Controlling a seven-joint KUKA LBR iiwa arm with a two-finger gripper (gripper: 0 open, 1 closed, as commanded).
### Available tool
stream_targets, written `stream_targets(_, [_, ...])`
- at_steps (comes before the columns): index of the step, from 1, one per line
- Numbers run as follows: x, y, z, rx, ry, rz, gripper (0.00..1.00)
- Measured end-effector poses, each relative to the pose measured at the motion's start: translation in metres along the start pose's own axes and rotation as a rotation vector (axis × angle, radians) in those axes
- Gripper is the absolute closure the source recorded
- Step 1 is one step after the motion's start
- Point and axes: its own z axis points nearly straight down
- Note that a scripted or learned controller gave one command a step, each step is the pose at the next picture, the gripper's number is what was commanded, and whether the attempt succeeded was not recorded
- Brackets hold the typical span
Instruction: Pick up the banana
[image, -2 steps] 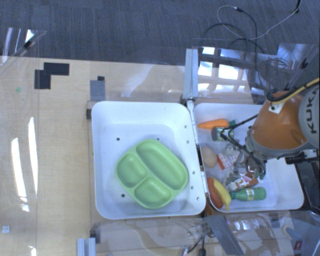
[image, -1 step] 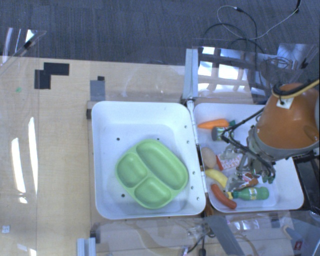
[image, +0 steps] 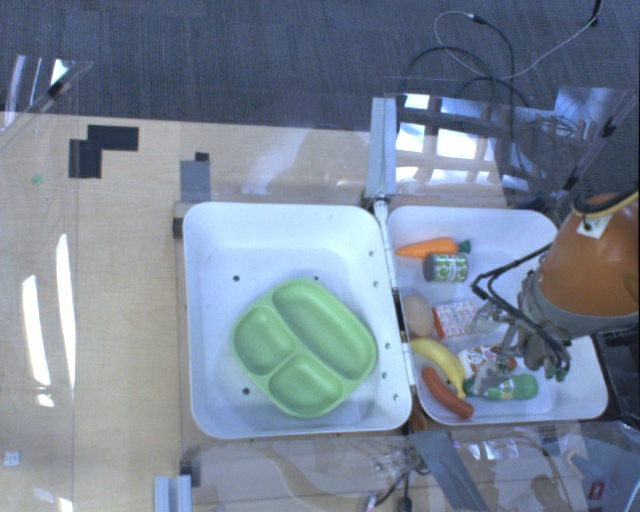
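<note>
Banana (image: 442, 361): curved, smooth yellow, seen in right bin (image: 575, 405) beside red sausage (image: 446, 392). Gripper (image: 500, 358) seen just right of banana; finger state can't be told.

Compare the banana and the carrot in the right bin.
The banana is yellow; the carrot is orange with a green end. The banana lies near the bin's front, slanting, against a red sausage; the carrot lies near the back, almost level, just above a small green can. The banana curves; the carrot is straight and tapered. Both are long toy foods lying flat in the right bin.
</note>
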Motion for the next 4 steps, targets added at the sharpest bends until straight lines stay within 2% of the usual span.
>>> stream_targets(1, [-0.003,0.03,0.038,0.008,-0.024,-0.163,0.0])
stream_targets(2, [-0.079,0.046,0.041,0.002,-0.014,-0.08,0.0])
stream_targets(3, [-0.162,0.041,0.043,0.012,0.0,-0.322,0.0])
stream_targets(4, [-0.148,0.037,0.042,0.001,-0.011,-0.106,0.0])
